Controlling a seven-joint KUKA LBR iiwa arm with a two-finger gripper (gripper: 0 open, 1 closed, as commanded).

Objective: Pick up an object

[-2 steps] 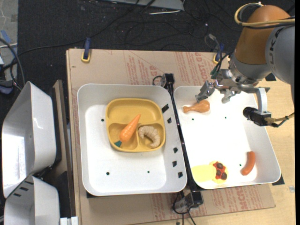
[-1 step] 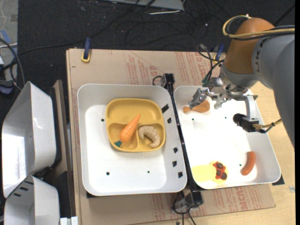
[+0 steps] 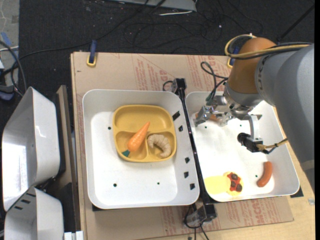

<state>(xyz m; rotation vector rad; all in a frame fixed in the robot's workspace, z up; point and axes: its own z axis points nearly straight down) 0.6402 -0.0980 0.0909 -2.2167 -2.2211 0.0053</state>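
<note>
I'm seeing the hand [image 3: 212, 115] hovering over the right bin [image 3: 220, 154] near its far-left corner; can't tell its state. A smooth sausage [image 3: 265, 174] is lying by that bin's near-right corner, with a flat yellow slice [image 3: 218, 184] and a pizza-like toy [image 3: 234, 181] along the near edge. In the left bin [image 3: 100, 179], a glossy yellow divided plate [image 3: 145, 115] is holding a tapered carrot [image 3: 138, 137] and a curled, ridged shrimp [image 3: 161, 144].
</note>
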